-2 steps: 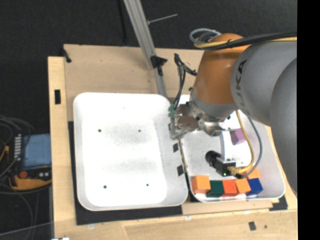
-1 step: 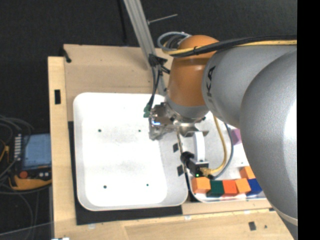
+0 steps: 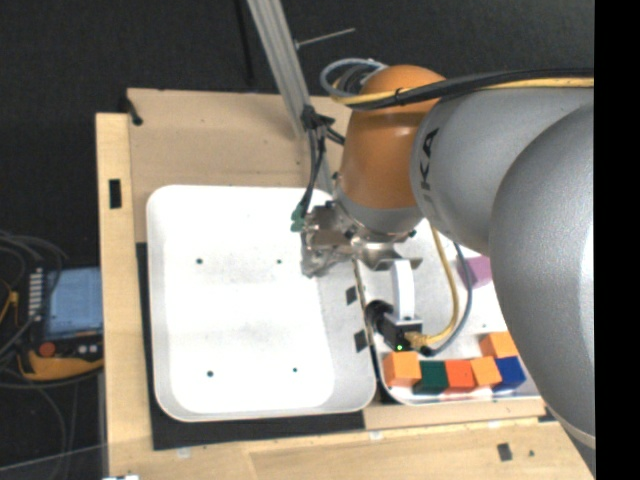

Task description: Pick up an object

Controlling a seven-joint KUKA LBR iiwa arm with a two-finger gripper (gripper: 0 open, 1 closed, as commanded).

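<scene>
the grey arm [image 3: 500, 168] covers most of the right bin [image 3: 450, 396]; the left bin [image 3: 240, 298] lies at 9 o'clock. the hand [image 3: 325, 240] sits over the seam between them — spread or pressed together, i cannot tell. a row of coloured blocks [image 3: 455, 373] lies at 5 o'clock from it, so best to swing there, centre over the blue block [image 3: 508, 371] and drop straight.

Even overhead light, white bin [image 3: 180, 218] slightly overexposed, image soft
</scene>
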